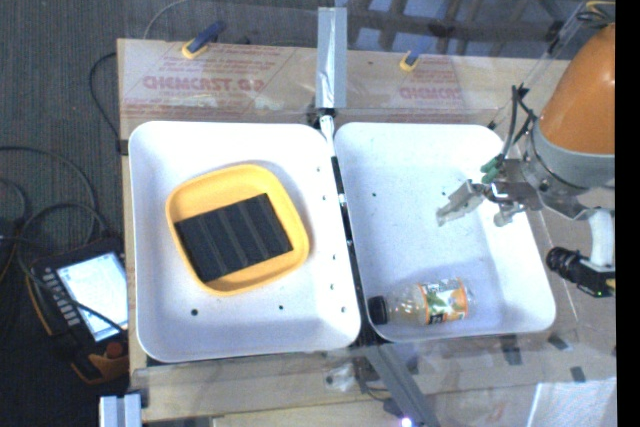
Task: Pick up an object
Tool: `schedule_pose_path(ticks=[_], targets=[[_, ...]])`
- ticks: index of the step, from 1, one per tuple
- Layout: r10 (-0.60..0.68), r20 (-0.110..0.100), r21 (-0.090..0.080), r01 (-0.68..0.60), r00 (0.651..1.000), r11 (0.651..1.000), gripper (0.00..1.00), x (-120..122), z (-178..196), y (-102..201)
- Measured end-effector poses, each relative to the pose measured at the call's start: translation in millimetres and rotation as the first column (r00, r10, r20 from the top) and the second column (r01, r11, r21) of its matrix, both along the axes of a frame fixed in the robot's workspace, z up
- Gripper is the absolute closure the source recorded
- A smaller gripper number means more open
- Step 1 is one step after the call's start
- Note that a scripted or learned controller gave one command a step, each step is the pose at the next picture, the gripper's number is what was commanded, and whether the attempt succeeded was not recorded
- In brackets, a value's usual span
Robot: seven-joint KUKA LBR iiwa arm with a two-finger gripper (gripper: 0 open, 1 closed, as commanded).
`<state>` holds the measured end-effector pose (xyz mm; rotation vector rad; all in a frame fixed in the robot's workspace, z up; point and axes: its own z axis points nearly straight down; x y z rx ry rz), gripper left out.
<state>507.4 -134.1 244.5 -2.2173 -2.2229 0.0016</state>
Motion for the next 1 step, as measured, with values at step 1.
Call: schedule_pose_path(ticks=[1], targets=[[0.027,-0.002,0.001,-0.027,1.000,1.000,0.00,-24.4,-107.8,16.7]])
